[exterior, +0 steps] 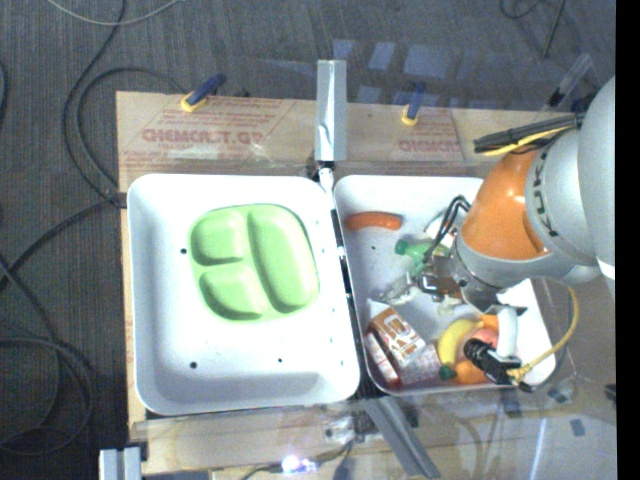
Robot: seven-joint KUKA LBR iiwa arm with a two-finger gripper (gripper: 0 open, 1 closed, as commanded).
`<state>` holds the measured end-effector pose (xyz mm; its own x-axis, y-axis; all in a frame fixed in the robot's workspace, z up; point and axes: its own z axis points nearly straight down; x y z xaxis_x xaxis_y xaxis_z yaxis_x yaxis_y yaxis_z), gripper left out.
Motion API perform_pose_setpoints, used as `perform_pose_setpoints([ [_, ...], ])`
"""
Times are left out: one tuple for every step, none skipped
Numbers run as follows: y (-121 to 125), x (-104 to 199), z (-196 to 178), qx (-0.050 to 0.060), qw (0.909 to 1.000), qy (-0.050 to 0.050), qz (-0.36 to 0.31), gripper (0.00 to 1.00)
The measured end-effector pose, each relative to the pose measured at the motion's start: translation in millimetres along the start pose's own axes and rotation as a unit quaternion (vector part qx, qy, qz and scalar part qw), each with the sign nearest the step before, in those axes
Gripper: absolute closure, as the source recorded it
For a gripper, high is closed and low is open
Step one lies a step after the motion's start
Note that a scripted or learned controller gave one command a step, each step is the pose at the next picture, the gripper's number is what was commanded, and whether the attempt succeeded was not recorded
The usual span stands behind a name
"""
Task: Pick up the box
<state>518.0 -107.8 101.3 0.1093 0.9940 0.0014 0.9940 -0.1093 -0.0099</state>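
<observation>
The box [400, 342], red-brown with a white label, lies tilted at the front left of the right bin [352, 268]. My gripper [422, 282] hangs over the middle of that bin, just behind and to the right of the box, under the orange wrist band. Nothing shows clearly in its grasp, and the box rests on the bin floor, apart from it.
A banana [455, 340] and small orange-red items [472, 366] lie right of the box. A green bottle [414, 249] and an orange sausage-shaped piece [373, 221] sit behind the gripper. The left bin [160, 358] holds a green divided plate [254, 260].
</observation>
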Motion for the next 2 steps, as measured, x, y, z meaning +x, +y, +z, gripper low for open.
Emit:
perform_pose_setpoints([
  [66.6, -11.3, 11.1, -0.011, 0.9999, -0.002, -0.001, 0.00],
  [140.5, -84.0, 9.8, -0.007, 0.9993, 0.005, 0.036, 0.00],
])
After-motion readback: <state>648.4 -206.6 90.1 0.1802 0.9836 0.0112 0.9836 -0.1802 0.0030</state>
